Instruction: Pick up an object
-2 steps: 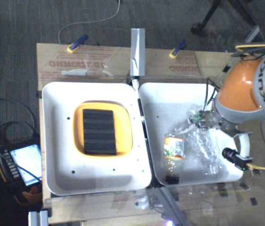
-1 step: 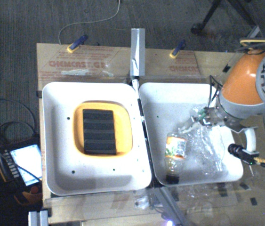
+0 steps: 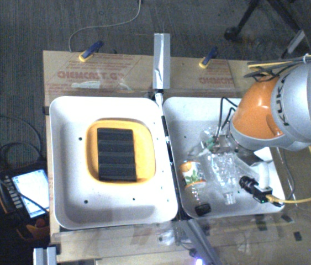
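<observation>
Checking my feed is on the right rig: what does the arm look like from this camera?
The arm is silver-grey and rounded, with a glossy orange band and part of dark lettering on the grey shell. Thin black cables run beside it, and a yellow cable trails from a small black fitting with a green light.

The arm (image 3: 293, 115) is chunky grey metal with a big glossy orange band, dark lettering on its side, plus thin black and yellow cables (image 3: 288, 200) hanging around it.
</observation>
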Robot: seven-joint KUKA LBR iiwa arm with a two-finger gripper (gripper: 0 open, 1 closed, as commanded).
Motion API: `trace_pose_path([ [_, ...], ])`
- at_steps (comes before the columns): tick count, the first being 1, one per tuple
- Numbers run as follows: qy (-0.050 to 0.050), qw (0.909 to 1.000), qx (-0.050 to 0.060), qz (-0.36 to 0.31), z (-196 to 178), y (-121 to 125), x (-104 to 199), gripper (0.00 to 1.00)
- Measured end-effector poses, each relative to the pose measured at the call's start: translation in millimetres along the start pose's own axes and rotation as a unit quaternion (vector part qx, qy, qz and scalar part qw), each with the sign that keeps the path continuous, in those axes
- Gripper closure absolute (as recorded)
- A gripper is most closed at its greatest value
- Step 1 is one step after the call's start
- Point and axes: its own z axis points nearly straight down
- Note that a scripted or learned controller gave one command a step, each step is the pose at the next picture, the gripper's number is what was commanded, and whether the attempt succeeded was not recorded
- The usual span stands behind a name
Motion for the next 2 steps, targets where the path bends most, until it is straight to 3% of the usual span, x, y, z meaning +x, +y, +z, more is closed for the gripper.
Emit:
trace_pose_path([
  [1,0.012,0.9991,0.038,-0.012,-25,22,-81,0.00],
  [2,0.011,0.9976,0.040,0.055,-44,29,-99,0.00],
])
